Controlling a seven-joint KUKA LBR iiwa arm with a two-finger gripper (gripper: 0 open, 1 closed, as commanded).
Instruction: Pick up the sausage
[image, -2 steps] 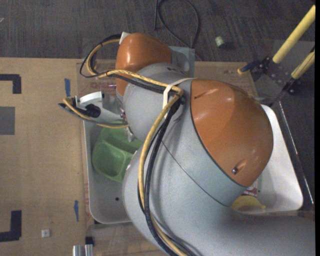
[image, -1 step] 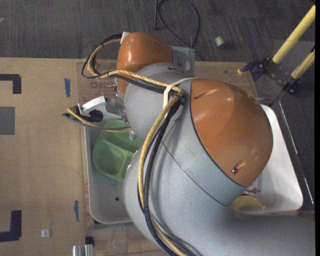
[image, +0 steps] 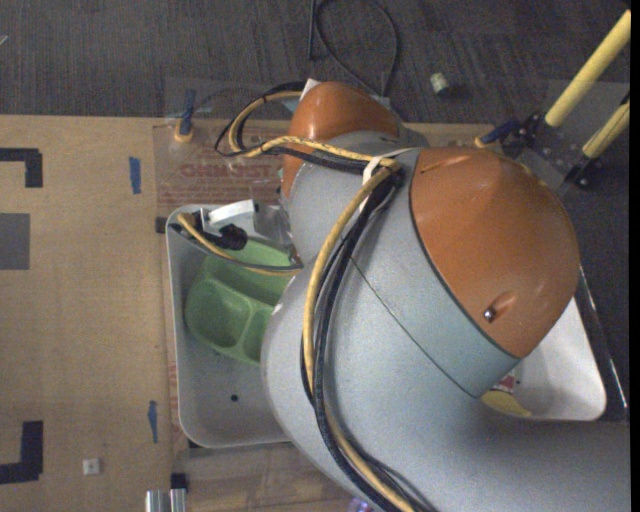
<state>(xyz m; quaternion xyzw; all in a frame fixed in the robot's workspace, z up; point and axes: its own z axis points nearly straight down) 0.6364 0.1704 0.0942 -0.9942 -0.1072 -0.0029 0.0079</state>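
Observation:
The grey arm with its orange bands covers most of the camera view and reaches over the left bin. A green divided tray lies in that bin, partly under the arm. The wrist end with black cable fittings sits at the bin's top edge, above the green tray. The arm hides much of both bins' contents.
The right bin shows at the lower right, with a yellow item peeking out under the arm. Brown bench surface with black and blue tape marks lies to the left. Yellow poles stand at the upper right.

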